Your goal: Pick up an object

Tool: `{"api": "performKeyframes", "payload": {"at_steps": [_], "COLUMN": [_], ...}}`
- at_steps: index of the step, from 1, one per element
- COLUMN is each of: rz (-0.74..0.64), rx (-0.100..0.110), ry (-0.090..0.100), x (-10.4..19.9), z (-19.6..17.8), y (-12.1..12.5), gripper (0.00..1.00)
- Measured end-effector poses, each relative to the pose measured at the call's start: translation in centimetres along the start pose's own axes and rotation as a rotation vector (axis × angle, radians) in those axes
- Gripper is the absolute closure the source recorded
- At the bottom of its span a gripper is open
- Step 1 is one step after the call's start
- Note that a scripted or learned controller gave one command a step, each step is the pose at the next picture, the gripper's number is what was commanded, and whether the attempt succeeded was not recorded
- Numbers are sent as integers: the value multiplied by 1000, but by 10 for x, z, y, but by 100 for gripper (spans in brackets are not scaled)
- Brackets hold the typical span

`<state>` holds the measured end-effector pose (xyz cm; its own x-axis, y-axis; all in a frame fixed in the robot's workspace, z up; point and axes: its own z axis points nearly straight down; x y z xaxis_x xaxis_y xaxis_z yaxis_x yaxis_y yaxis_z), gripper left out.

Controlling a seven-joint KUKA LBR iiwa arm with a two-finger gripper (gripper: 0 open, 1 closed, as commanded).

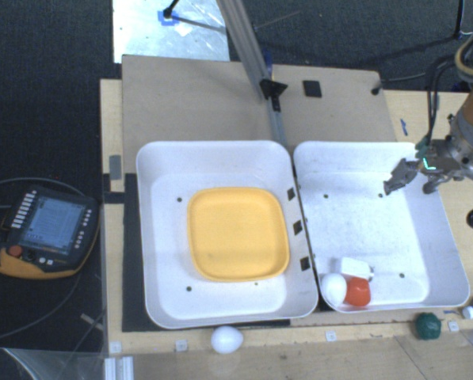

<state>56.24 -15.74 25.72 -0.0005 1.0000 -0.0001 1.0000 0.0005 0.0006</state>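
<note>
Down in the near corner of the right bin (438, 236), three small things lay bunched together: a red object (358, 292), a white ball (333, 288) touching its left side, and a white block (355, 269) resting just behind them. None of these was between the gripper's fingers. The gripper (414, 179) hung over the far right part of that same bin, well apart from the cluster, with its two dark fingers spread and nothing in them; a small green light glowed on its body. The left bin (161, 212) carried a yellow square plate (238, 233) lying flat near its middle. On the surface (331, 109) in front of the bins sat a white egg-shaped object (226, 340), and off to the right a dark green ball (427, 325). A handheld control pendant (44, 236) lay on the floor to the left
</note>
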Motion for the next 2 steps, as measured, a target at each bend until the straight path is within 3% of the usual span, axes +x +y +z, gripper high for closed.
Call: {"api": "performKeyframes", "payload": {"at_steps": [1, 2], "rz": [0, 0], "rx": [0, 3], "ry": [0, 1], "x": [0, 1], "z": [0, 46], "y": [0, -9], "gripper": [0, 0]}}
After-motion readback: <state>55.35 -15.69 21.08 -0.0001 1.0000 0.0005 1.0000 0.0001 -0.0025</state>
